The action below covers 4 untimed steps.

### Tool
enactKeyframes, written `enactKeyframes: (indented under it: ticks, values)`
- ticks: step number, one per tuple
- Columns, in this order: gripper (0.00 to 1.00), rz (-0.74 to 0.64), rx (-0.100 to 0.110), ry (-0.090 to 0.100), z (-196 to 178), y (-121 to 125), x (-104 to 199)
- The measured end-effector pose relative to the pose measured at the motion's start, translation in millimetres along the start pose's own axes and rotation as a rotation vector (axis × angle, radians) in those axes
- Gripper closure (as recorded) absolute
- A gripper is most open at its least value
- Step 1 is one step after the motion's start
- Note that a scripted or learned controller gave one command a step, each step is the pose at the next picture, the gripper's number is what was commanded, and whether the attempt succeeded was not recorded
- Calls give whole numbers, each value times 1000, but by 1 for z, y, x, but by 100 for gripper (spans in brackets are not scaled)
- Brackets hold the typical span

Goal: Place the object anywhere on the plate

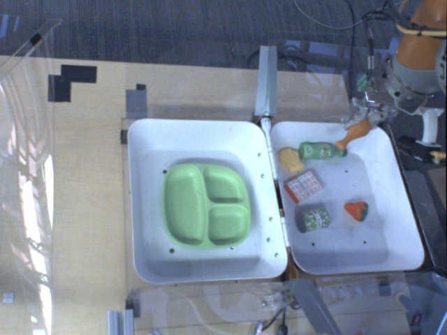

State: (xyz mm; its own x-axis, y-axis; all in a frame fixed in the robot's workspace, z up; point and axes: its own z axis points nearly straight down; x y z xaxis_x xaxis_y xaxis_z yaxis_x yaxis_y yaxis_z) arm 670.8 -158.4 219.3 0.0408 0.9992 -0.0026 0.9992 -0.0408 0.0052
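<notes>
A light green plate (183, 202) with three compartments lies in the middle of the left bin (147, 187). My gripper (362, 116) hangs over the far right corner of the right bin (391, 250). It is shut on the upper end of an orange carrot (353, 134). The carrot slants down to the left, and its lower tip is close to the cap end of a green bottle (321, 150). Gripper and carrot are far to the right of the plate.
In the right bin lie the green bottle, a yellow piece (291, 160), a flat red-patterned box (304, 185), a small green can (316, 219) and a red fruit with a green top (356, 211). A metal divider post (265, 82) stands between the bins at the back.
</notes>
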Motion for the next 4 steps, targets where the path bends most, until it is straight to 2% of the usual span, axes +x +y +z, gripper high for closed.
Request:
enactKeyframes:
  ticks: [1,2,3,4]
  values:
    - [100,-318,-1,2,33,-4,78]
    - [100,-607,-3,2,1,-14,173]
    - [100,-860,-1,4,33,-86,222]
    - [100,-966,-3,4,6,-98,287]
